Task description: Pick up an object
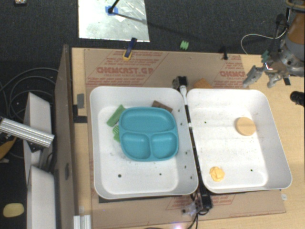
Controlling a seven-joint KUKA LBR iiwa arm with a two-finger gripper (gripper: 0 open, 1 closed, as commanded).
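- Green object (115, 116): partly hidden under blue divided tray (147, 133).
- Brown object (162, 106): mostly covered by tray's far edge.
- Arm (291, 32): cut off at right edge.

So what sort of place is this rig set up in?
Most likely a robotics lab test bench: two white bins side by side on a protective-paper board, loose cables on dark carpet, and the arm's tool at the right bin's far corner.
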